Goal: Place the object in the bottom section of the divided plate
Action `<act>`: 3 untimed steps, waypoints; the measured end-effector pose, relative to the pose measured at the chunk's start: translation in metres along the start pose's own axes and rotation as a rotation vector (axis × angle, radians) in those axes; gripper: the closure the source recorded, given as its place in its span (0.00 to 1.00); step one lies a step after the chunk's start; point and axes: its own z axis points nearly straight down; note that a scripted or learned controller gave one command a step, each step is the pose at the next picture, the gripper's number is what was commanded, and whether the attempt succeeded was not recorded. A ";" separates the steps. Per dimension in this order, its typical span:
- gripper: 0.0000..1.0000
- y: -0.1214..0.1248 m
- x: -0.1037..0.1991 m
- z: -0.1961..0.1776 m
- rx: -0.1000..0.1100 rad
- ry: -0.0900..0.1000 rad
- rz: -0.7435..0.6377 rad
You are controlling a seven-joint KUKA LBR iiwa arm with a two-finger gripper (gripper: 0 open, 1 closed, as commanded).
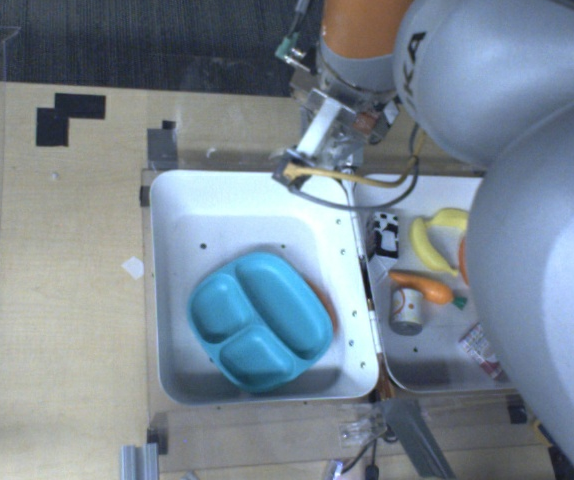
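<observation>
- The worktop point(57, 298) is pale wood, with black square marks point(67, 116) near its far left edge.
- The left bin point(182, 218) holds a blue divided plate point(259, 320) with three sections; it lies tilted, and an orange-brown edge point(323, 303) peeks out from under its right side, too hidden to identify.
- The gripper point(319, 158) hangs over the back rim where the two bins meet, well apart from the plate; whether it is released or clenched cannot be told, since cables and fittings clutter its tip.
- The right bin point(407, 373) holds a black-and-white item point(384, 235), a yellow banana point(429, 243), a carrot point(422, 286) and a small can point(405, 310), all lying below and right of the gripper.
- A printed packet point(477, 346) is partly covered by the grey arm point(537, 268), which hides the rest of that bin.
</observation>
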 end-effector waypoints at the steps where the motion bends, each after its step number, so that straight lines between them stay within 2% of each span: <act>1: 1.00 0.004 0.055 -0.023 -0.001 0.005 0.275; 2: 1.00 -0.055 0.058 -0.078 -0.001 0.004 0.055; 3: 1.00 -0.015 0.085 -0.100 -0.002 0.003 0.083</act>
